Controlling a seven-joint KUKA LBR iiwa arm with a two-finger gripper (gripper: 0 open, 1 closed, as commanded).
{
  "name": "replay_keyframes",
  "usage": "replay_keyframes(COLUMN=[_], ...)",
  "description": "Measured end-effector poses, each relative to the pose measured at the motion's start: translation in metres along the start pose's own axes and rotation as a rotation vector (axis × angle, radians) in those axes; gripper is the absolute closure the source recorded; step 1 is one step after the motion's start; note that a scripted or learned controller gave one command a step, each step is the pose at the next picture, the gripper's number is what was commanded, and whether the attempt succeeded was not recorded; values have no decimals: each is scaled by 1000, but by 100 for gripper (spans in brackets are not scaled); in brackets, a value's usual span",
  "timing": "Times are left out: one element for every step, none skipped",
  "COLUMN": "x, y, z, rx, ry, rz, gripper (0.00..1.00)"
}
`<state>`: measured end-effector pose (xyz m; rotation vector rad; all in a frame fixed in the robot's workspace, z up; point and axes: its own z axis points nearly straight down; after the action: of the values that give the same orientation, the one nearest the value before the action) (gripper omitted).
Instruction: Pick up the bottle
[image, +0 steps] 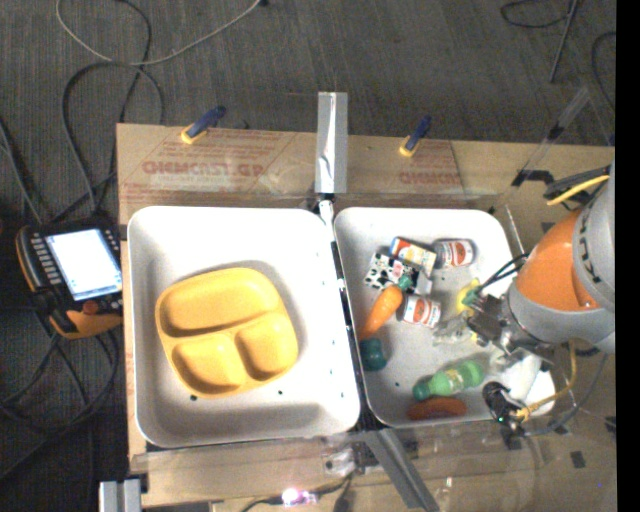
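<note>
The bottle (450, 381) is green and clear and lies on its side near the front of the right bin (500, 240). A flat red item (438, 408) lies just in front of it. My gripper (484, 322) hangs over the right side of that bin, a little behind and to the right of the bottle and apart from it. The grey arm with its orange band (560, 272) reaches in from the right and hides the bin's right wall.
A carrot (382, 308), a small can (420, 311), a red and white can (455, 252), a patterned box (385, 270) and a teal piece (373, 352) share the right bin. The left bin (150, 240) holds a yellow divided tray (230, 328).
</note>
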<state>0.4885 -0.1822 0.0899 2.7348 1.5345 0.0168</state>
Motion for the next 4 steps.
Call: replay_keyframes(x=[0, 0, 4, 3], y=[0, 0, -3, -3], z=[0, 0, -9, -9], rx=[0, 0, 15, 14], ry=[0, 0, -11, -12], rz=[0, 0, 189, 190], gripper=[0, 0, 0, 0])
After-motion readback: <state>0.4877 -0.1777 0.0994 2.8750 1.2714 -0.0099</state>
